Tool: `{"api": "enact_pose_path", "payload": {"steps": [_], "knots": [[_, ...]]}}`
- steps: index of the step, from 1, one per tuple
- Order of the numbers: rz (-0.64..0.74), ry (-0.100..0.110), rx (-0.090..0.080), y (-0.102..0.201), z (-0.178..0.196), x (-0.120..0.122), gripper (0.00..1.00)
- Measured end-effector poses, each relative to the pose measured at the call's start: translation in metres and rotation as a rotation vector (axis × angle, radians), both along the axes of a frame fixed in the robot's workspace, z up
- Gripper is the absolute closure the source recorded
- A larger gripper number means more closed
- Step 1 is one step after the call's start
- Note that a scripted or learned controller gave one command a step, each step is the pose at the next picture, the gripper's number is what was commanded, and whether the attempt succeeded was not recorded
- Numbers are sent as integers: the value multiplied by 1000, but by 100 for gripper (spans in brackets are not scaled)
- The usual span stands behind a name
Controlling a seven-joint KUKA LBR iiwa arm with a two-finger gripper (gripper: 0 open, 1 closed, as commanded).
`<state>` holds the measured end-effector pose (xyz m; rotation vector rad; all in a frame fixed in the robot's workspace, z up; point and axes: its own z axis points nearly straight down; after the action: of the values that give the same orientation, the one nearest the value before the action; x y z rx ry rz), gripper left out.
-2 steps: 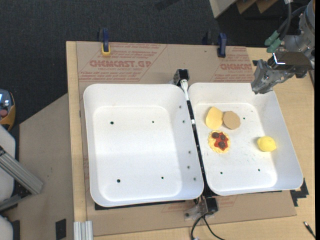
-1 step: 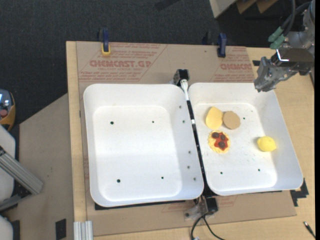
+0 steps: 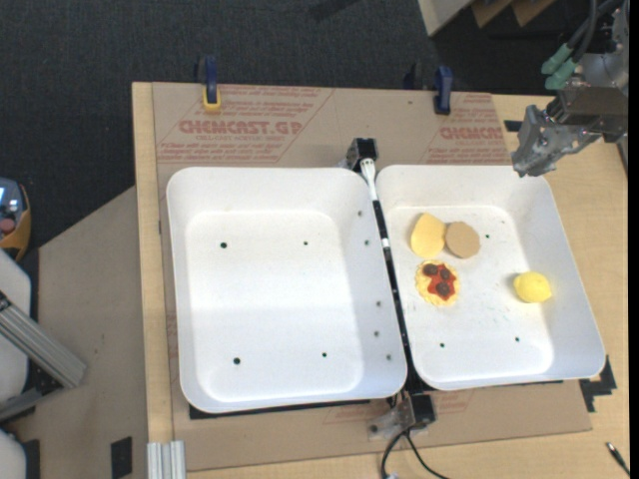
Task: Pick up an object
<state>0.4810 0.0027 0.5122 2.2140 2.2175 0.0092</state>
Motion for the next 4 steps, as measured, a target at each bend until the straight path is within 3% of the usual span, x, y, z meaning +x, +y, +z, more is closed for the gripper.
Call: {"api": "enact_pose_path", "payload": {"steps": [2,3,4], "knots": [[5,6,3,115,4,-2,100],[5,19,-1,193,-105,-2,100],[2,3,5,213,-42,-2,100]]}}
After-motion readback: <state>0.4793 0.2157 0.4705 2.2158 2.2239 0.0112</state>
